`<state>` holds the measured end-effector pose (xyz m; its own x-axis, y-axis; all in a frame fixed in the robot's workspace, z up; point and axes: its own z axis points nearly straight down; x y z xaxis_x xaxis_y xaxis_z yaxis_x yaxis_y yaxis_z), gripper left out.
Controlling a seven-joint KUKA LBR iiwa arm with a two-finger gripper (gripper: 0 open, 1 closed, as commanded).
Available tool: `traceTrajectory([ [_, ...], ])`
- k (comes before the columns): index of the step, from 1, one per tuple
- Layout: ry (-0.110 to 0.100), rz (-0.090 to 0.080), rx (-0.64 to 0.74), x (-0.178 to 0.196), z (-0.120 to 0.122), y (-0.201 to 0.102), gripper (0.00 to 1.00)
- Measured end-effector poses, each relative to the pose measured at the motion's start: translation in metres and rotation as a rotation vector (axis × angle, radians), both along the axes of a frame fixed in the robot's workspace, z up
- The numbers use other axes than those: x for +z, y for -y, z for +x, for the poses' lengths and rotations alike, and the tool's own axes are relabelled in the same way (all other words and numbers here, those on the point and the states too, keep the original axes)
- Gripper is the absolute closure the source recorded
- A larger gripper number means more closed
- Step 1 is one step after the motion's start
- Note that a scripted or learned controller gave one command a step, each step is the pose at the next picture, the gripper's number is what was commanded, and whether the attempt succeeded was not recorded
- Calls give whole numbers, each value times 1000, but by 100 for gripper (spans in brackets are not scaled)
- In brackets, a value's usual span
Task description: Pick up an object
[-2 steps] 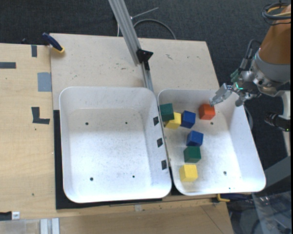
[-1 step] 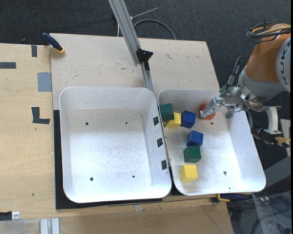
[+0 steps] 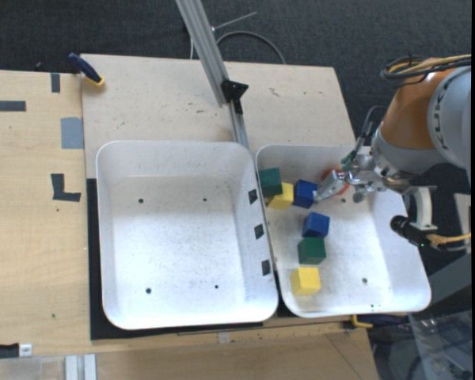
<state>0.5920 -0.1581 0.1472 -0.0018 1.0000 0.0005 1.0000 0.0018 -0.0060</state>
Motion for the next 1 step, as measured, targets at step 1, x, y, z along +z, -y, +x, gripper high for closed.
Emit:
traceTrajectory([
  [1,-1,0,0,-54,-2,-1,0],
])
